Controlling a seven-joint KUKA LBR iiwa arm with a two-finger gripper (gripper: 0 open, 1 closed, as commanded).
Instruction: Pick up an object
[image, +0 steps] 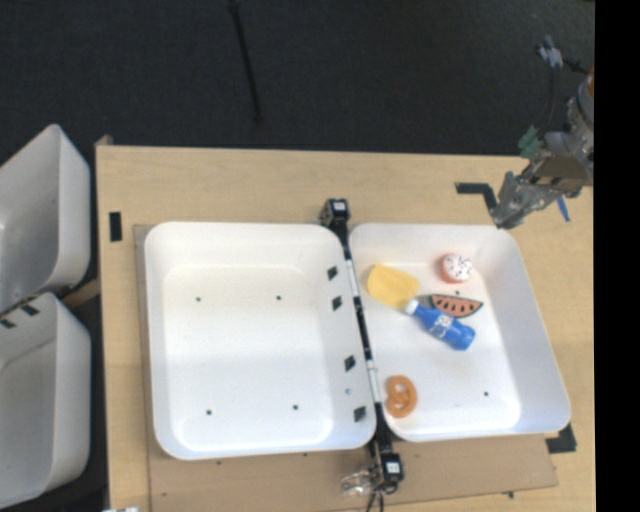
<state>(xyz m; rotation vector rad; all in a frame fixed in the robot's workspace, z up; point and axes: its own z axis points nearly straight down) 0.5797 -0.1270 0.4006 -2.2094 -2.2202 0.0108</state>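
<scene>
The right bin (520, 330) holds several small items. A yellow piece (391, 285) lies near its left wall. A blue bottle (443, 326) lies beside a watermelon slice (456, 304), the two touching. A white and pink ball (456, 266) sits toward the far side, and an orange pretzel (400, 395) rests near the front left corner. My gripper (512, 212) hovers at the bin's far right corner, beyond the rim and apart from every item. Nothing shows between its fingers.
The left bin (240, 340) adjoins the right one along a black-clipped divider (355, 320). White containers (40, 300) stand off the bench at the far left. Wooden bench surface (300, 185) surrounds both bins.
</scene>
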